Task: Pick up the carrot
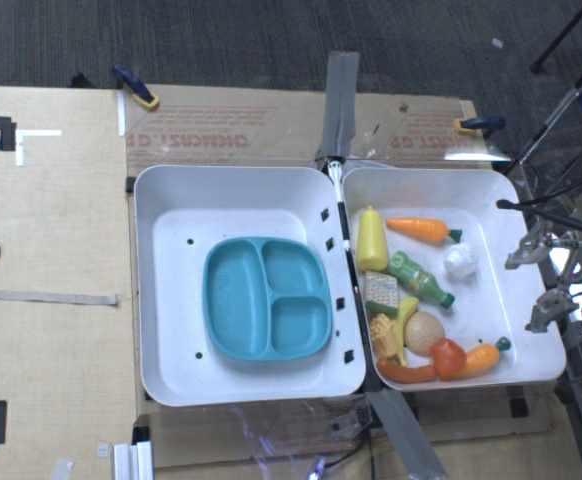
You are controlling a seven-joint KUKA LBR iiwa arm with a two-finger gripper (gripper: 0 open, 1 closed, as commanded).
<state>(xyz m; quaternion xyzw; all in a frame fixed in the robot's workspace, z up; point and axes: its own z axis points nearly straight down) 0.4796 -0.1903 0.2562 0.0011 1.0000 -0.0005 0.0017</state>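
Carrot [418, 229] is the thing to get, and it lies flat near the far side of the right bin [501, 196], with its pointy orange end toward the left bin [161, 268] and its small green top toward the right. A second carrot [483, 356] lies at the near edge of the same bin, next to a red tomato [449, 356]. Both look like toy food, so I think they are light, hard and smooth, and a bit slippery. The far one has bare floor around most of it, with just the yellow bottle [371, 240] close to its tip, so it looks easier to reach. The best place to pinch it is across the fat middle, because the thin tip could slide out. The gripper [549, 278] sits at the right side of the right bin, above the rim, well apart from the far carrot. Its two fingers look spread apart with nothing between them. The teal plate [268, 298] lies in the left bin.
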